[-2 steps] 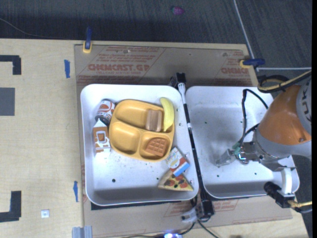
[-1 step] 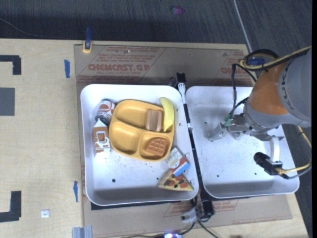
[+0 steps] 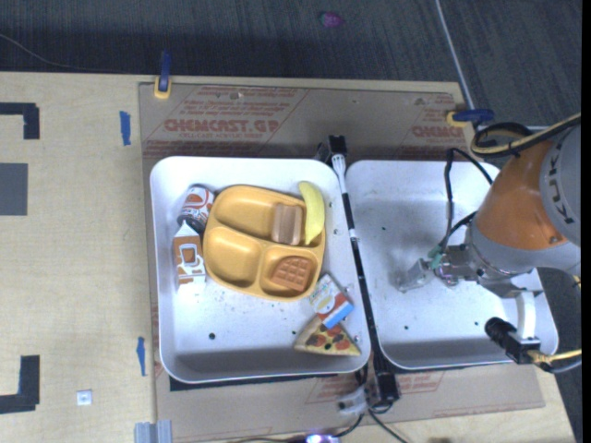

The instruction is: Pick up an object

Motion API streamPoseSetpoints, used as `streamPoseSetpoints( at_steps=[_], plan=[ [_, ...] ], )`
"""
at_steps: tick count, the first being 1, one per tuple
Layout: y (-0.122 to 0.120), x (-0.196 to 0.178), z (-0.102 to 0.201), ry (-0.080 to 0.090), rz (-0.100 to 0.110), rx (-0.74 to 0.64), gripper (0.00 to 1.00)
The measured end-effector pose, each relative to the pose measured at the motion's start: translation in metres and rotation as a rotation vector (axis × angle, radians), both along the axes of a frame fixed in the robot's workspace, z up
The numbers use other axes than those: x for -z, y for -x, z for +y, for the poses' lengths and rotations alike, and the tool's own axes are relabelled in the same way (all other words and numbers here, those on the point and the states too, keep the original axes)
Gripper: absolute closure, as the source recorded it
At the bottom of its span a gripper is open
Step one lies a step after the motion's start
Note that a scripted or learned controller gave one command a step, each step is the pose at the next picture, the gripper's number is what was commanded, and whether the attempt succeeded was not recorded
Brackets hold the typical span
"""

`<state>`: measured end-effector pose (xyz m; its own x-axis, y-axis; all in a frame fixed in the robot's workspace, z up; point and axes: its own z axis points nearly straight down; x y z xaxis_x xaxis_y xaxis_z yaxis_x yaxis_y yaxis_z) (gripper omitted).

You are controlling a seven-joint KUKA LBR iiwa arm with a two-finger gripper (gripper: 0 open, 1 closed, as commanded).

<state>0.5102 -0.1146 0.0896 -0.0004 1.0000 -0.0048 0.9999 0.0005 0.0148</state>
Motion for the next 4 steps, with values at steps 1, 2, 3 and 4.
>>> streamPoseSetpoints(
  at_steps=[1,2,3,4],
  plan=[
    [0.026,0.0,0.02,0.004,-0.005,0.002,0.0],
    [-0.079,0.0,0.015,0.0,0.001,-0.002,0.0],
    [-0.008,-0.033,-0.016,-0.005,0.017,0.001,0.0],
    [0.025,0.0,0.015,0.002,0.0,0.003,0.0]
  ],
)
